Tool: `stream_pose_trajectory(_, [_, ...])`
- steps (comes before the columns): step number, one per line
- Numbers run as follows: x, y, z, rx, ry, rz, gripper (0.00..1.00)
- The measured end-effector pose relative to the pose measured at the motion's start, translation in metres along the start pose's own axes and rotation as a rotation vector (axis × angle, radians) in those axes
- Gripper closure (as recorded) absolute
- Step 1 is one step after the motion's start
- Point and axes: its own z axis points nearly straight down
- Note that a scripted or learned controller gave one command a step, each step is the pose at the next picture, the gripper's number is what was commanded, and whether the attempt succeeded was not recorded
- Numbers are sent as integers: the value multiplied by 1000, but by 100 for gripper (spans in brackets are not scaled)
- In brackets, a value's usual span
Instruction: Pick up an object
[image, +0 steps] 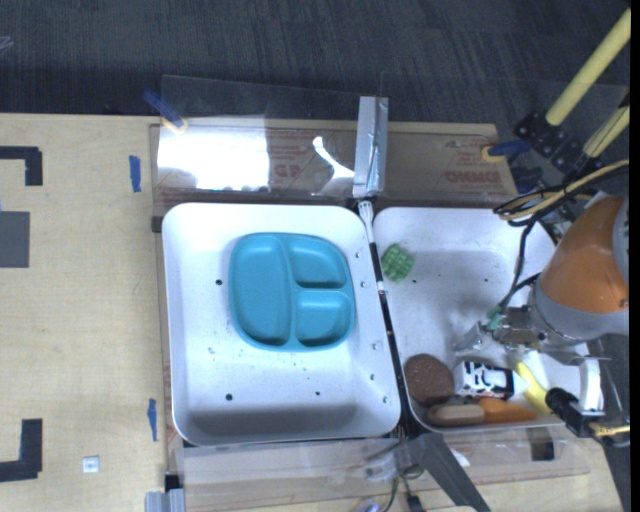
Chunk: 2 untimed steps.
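One orange carrot-like piece (497, 410) lies with its long axis left-right along the right bin's (440, 235) near wall, arm bent in from right, gripper (488, 335) low above it, opening unreadable.

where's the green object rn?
In the camera view the green object lies in the right bin, at its upper-left corner, close to the divider between bins. It sits apart from the brown round object near the bottom.
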Motion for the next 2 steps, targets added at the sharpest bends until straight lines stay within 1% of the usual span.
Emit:
stream_pose_trajectory(1, [39,28,-28,5,2,323,0])
stream_pose_trajectory(2, [-53,-14,-51,6,-1,306,0])
